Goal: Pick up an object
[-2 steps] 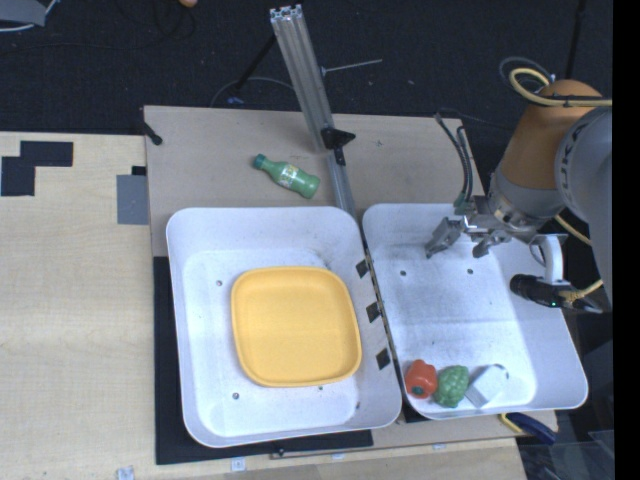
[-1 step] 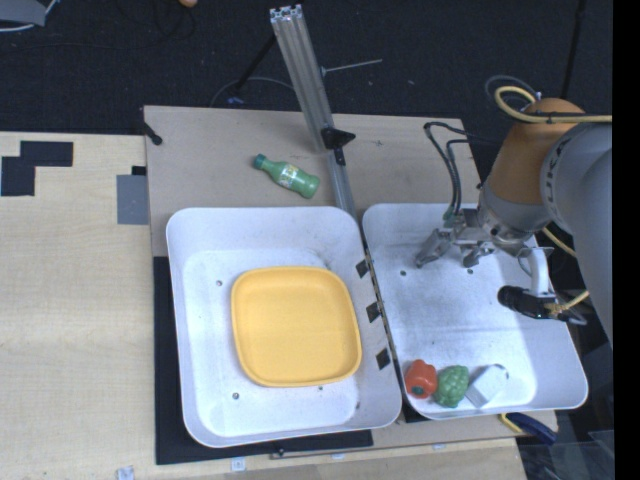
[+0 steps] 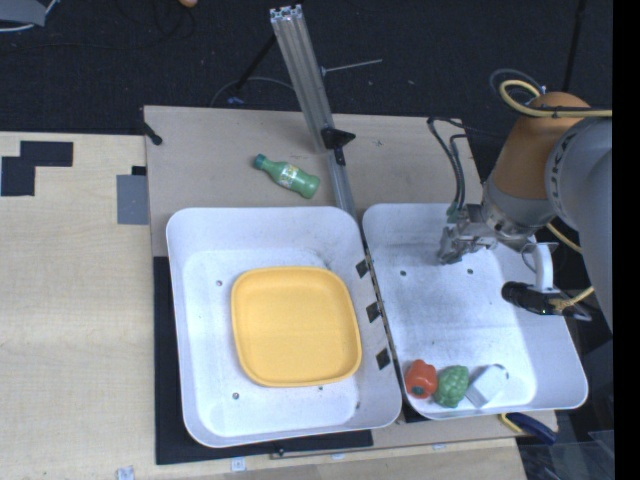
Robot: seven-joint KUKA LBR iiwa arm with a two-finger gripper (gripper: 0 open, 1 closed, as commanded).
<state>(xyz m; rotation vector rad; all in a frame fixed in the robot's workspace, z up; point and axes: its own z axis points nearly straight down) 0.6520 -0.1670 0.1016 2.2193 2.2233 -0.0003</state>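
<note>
Tool [image 3: 455, 247] hovers over right white bin [image 3: 520, 353]; finger state indiscernible. Red-and-green plastic vegetables [image 3: 437, 382] sit well apart, ungrasped.

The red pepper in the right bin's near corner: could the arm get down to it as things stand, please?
Probably yes: the red pepper lies uncovered from above, but the green object touches it and the bin wall is close, crowding the gripper.
</note>
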